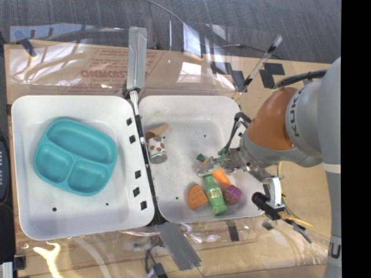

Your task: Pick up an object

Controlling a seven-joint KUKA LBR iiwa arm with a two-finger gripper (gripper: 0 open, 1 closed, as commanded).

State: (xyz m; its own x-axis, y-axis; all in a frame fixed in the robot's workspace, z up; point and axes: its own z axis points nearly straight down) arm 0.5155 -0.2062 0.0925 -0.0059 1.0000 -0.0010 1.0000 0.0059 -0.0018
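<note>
Arm (301, 120) comes in from 3 o'clock, wrist low over the right bin (191, 106), approx at its 4 o'clock area. Gripper (215, 165) sits right on top of the toy cluster; can't tell its state, tips lost in the clutter.

Room: right bin's 12 o'clock half is mostly bare white floor, plenty of clearance there. The 5–6 o'clock part is crowded, and items sit close to the near rim. Centre divider w/ black clips (139, 155) runs between the bins at the right bin's 9 o'clock edge.

Pickable stuff, all in right bin:
- orange carrot-like piece (221, 176), just at the gripper, touching or nearly so
- green bottle (213, 194), lying tilted, at 6 o'clock of the gripper
- orange waffle-textured wedge (197, 197), just beside the bottle at its 9 o'clock
- purple lump (232, 194), at the bottle's 3 o'clock, near the rim
- small teal bit (200, 157), at 10 o'clock of the gripper
- small printed can (157, 150), lying near the divider, well apart from the cluster
- tan cone-like piece (157, 131), just at 12 o'clock of the can

Left bin (35, 112): teal plastic plate (75, 155) w/ three compartments, smooth, rounded corners, about centre.

Bins are matte white and shallow w/ rounded corners. Bench (87, 68) is brown cardboard under shiny clear film, taped down.
</note>
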